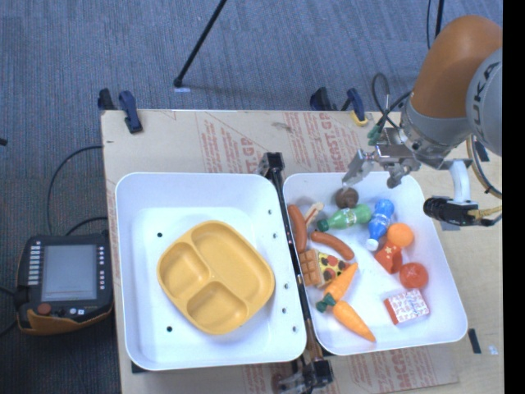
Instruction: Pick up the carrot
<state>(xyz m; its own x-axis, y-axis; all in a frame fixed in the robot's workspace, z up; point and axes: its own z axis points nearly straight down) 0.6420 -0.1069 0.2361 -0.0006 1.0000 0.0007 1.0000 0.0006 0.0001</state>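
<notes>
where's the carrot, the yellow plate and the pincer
carrot (352,320), camera view, middle of its orange body
yellow plate (215,277), camera view, ridge between its compartments
pincer (378,172), camera view, midway between its fingertips

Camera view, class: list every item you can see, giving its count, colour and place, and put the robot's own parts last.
Bins: two, white, side by side on the bench.
Tray: one, yellow, three compartments, in the left bin.
Carrots: two, orange, near front of right bin, one lying beside the other.
Sausages: two, reddish, right bin's left part.
Bottle: one, green, right bin's back.
Box: one, red and white, right bin's front right.
Clamps: blue, bench's back edge.
Gripper: one, grey, above right bin's back edge, open.
</notes>
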